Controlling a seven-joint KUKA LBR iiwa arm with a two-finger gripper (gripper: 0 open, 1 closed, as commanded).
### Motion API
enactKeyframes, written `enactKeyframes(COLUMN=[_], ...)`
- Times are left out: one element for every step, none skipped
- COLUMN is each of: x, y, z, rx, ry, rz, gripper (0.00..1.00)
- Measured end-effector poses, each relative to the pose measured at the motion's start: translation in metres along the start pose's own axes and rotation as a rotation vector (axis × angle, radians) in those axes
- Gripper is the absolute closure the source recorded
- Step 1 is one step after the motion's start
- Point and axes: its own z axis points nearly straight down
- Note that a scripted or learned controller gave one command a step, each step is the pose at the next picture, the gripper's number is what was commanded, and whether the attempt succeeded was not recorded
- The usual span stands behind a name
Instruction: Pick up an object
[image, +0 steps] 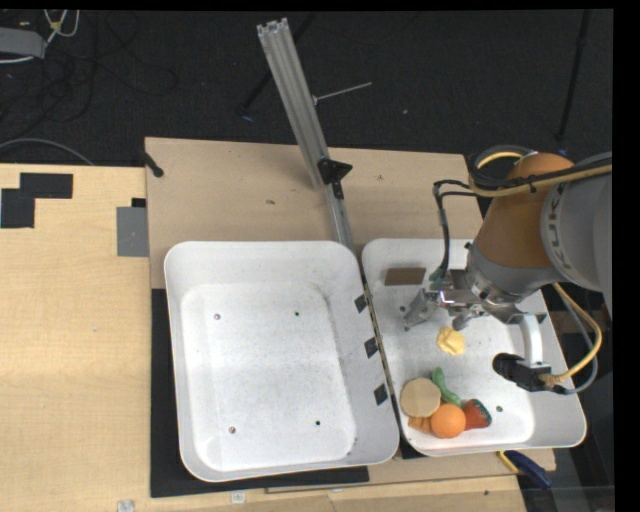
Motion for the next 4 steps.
enactKeyframes(x=[0.001, -0.001, 0.002, 0.004], y=[0.001, 0.001, 0.010, 0.013], z=[0.033, 0.023, -0.031, -0.074], rx=[-0.011, -0.010, -0.012, -0.012], ry=[-0.002, -0.001, -0.002, -0.002], rz=[0.000, 0.007, -0.001, -0.001], gripper=[0.00, 1.00, 1.00, 1.00])
